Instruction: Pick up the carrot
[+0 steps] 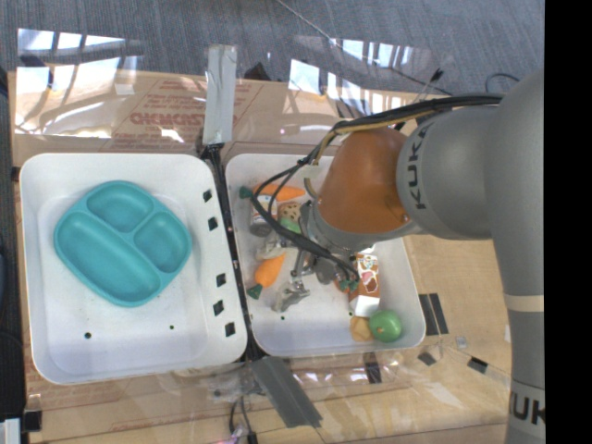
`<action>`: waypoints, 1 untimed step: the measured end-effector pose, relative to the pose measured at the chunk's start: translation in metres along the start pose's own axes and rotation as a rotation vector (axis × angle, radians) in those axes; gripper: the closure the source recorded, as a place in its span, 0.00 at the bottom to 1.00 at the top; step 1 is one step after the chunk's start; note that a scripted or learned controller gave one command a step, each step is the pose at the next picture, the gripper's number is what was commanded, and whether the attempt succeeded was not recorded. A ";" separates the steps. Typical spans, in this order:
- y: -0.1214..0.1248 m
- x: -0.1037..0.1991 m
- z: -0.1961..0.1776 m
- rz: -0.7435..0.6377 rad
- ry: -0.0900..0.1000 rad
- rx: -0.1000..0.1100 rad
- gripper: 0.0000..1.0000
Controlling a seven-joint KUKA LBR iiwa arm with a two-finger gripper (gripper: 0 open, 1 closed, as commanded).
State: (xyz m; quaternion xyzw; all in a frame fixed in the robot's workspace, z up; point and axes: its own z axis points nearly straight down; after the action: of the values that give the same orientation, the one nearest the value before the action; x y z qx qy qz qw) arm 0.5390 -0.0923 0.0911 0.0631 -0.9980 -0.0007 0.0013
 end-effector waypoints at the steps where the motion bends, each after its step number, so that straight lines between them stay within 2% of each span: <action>1: -0.001 -0.006 -0.001 -0.007 -0.004 0.002 0.00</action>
State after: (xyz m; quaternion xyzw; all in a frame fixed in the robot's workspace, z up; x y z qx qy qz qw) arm 0.5450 -0.0924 0.0921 0.0666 -0.9978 0.0001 -0.0010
